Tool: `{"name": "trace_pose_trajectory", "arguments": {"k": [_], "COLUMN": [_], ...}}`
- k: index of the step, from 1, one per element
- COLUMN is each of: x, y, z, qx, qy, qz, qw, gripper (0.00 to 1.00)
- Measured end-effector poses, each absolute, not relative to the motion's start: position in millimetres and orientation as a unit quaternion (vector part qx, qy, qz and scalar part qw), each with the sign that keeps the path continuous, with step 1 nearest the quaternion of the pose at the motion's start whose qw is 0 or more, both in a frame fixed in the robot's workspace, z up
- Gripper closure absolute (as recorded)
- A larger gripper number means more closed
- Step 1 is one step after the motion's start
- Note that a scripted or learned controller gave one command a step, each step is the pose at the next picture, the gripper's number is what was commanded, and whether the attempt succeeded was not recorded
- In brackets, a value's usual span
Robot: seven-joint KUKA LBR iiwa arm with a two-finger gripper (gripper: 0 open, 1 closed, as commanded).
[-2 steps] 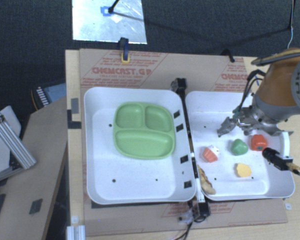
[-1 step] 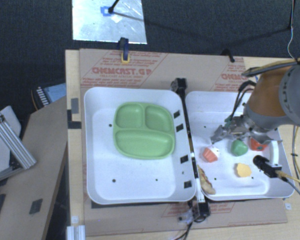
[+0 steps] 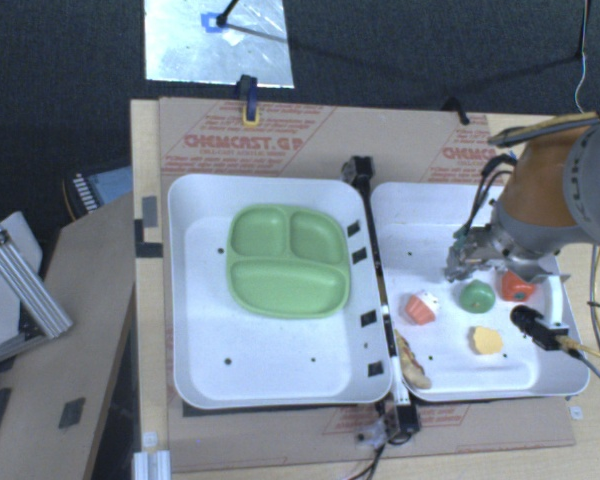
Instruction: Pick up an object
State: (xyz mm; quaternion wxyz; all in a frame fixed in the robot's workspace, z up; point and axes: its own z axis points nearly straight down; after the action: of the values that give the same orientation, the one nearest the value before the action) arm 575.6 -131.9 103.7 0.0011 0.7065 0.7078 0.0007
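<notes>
Arm (image 3: 555, 183): grey with an orange band, reaching in from the right and bent down over the right bin.
Gripper (image 3: 464, 264): low inside the right bin, near its middle, hanging just left of and above the green object.
Fingers: a dark metal cluster from where I stand; I cannot tell whether they are apart or together, and I see nothing between them.
Right bin (image 3: 420, 208): shallow and white, holding all the small loose pieces.
Green object (image 3: 476, 296): round, lying on the bin floor just beside the gripper, down and to its right.
Orange-red object (image 3: 516, 287): just right of the green one, partly under the arm's wrist.
Red and white piece (image 3: 421, 308): on the bin floor, left of the green object and a little apart from it.
Yellow piece (image 3: 487, 341): nearer the front wall of the right bin, below the green object.
Tan piece (image 3: 412, 364): long and brownish, lying along the left front corner of the right bin, by the divider.
Left bin (image 3: 195, 298): white, side by side with the right one.
Green tray (image 3: 287, 260): three compartments, lying flat in the middle of the left bin.
Bench (image 3: 310, 133): covered by printed cardboard under both bins.
</notes>
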Motion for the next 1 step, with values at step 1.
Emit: {"name": "trace_pose_trajectory", "arguments": {"k": [1], "x": [581.0], "y": [-130.4], "z": [167.8], "qx": [0.706], "qy": [0.709], "qz": [0.0022], "qw": [0.003], "gripper": [1.00]}}
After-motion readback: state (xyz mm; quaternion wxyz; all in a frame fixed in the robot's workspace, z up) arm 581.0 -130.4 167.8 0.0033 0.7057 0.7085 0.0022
